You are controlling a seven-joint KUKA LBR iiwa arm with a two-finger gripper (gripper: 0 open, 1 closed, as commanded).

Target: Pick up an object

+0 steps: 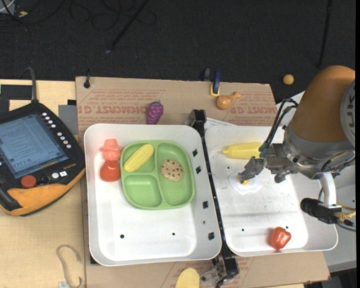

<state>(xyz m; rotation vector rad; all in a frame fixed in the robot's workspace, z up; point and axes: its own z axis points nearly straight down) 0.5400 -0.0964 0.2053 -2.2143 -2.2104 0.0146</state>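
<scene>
In the right bin (315,242) lie a yellow banana-shaped toy (242,150) near the back left, a flat white piece with a yellow centre (245,185) at mid left, and a red pepper toy (279,237) near the front. My gripper (254,171) hangs low directly over the white and yellow piece, just in front of the banana toy. The arm's body hides how the gripper meets the piece, and nothing shows as lifted.
The left bin (144,239) holds a green divided plate (150,194) with a corn cob (137,156) and a cookie (172,170), plus a red and pink toy (110,159). A control pendant (27,149) lies at left. Small toys sit on the cardboard behind the bins.
</scene>
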